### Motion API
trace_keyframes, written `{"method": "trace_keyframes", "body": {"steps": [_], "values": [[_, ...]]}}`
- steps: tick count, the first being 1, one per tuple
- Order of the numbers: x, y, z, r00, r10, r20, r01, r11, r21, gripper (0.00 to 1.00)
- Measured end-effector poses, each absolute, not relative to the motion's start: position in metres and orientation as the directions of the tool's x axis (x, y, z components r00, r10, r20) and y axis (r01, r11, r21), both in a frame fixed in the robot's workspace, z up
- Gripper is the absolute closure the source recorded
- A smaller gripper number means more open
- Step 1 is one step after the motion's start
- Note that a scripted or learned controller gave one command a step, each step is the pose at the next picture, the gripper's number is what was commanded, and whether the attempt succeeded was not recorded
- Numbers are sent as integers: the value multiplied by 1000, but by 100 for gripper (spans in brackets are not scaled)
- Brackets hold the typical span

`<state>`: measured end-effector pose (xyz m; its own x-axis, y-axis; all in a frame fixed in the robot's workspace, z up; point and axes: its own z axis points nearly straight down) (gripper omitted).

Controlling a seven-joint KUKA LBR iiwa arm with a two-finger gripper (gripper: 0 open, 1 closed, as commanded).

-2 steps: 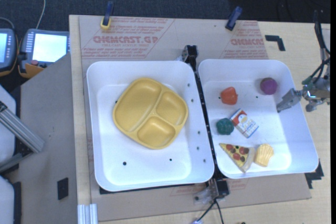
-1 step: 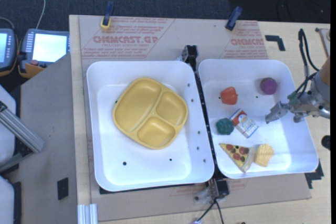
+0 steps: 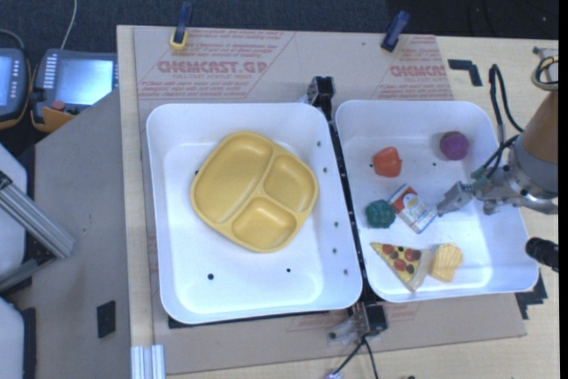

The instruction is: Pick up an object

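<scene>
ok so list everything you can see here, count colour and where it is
sectioned plate: 1, yellow, in the left bin
left bin: 1, white, left half of the bench
right bin: 1, white, right half of the bench
tomato-like toy: 1, orange-red, upper middle of the right bin
round toy: 1, purple, upper right of the right bin
small carton: 1, red and white, centre of the right bin
lumpy toy: 1, dark green, just left of the carton
pizza slice toy: 1, tan with red spots, lower part of the right bin
ridged toy: 1, yellow, right of the pizza slice
clamps: 2, blue, far edge of the bench
end effector: 1, grey, over the right bin beside the carton
</scene>
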<state>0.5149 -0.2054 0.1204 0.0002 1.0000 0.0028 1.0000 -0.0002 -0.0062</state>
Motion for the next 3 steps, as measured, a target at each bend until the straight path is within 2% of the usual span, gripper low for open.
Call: {"method": "trace_keyframes", "body": {"steps": [1, 2, 3], "values": [[516, -206, 134, 0, 1000, -1, 1000, 0, 1, 100], [508, -207, 185, 0, 1000, -4, 1000, 0, 7, 100], [510, -207, 239, -1, 1000, -4, 1000, 1, 8, 100]]}}
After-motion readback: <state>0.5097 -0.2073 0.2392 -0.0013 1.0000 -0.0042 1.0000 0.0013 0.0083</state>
